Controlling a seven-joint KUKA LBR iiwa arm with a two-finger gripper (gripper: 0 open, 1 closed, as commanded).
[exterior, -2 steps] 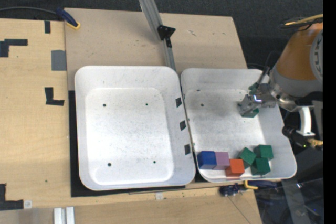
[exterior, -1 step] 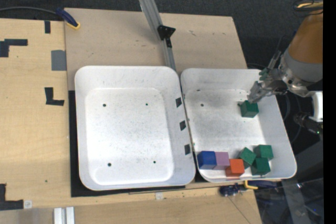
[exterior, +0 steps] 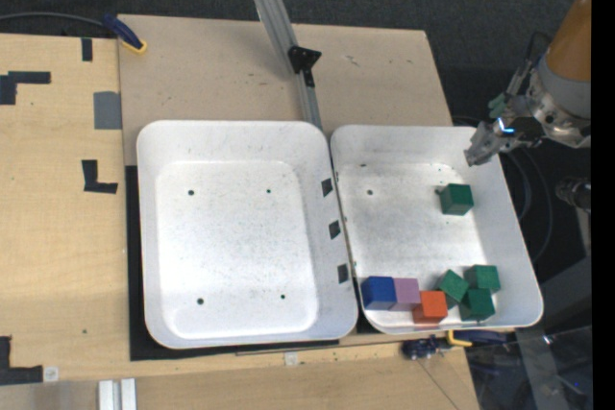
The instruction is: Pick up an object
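Two white bins sitting side by side on surface point(exterior: 384, 72): left bin point(exterior: 231, 134), right bin point(exterior: 404, 144). Seven blocks lying in right bin. Four green: lone green block point(exterior: 456, 198) resting near far right wall, three-green cluster point(exterior: 471, 288) crowding near right corner. One blue block point(exterior: 379, 292), one purple block point(exterior: 406, 292), one orange block point(exterior: 432, 304) lining up along near wall, touching in row. Pincer point(exterior: 480, 149) hovering over right bin's far right rim, apart from lone green block, gripping nothing visible; open or closed impossible telling.
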